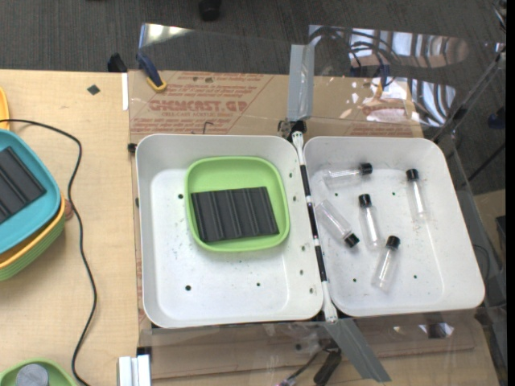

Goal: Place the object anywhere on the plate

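Vials (368, 219) lie in right bin (434, 284); green plate (233, 170) in left bin (225, 286).

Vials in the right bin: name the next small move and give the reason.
Probably bring the arm in over the right bin and descend on one vial, such as the one nearest the front, which lies apart from the others. All five clear vials lie in that bin, while the green plate in the left bin carries only a dark ribbed mat.

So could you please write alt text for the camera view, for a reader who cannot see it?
Two shallow white bins sit side by side on a bench, seen from above. The left bin holds a green plate with a dark ribbed insert; the right bin holds five clear vials with black caps, scattered apart.
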Robot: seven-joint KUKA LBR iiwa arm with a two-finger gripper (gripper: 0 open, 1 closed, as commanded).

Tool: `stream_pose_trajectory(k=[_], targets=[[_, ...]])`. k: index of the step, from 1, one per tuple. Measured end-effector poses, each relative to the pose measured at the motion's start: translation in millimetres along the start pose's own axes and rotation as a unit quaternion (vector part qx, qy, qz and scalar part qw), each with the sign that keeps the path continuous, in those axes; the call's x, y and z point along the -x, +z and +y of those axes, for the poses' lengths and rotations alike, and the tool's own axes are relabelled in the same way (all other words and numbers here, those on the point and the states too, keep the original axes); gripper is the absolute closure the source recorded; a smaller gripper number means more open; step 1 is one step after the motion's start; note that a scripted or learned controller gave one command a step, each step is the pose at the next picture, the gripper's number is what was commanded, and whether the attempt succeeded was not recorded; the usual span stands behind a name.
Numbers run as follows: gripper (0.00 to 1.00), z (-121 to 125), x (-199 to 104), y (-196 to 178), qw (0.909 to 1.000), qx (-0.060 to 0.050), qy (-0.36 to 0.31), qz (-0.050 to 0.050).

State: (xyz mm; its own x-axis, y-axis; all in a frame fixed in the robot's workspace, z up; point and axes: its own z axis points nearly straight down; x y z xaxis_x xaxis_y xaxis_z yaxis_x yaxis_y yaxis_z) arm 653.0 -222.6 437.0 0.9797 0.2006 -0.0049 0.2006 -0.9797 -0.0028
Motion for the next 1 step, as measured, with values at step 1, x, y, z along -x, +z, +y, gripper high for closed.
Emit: stream_pose_trajectory(k=[1], targets=[[0.0,0.1,0.3,-1.9,1.0,0.0,0.0,0.0]])
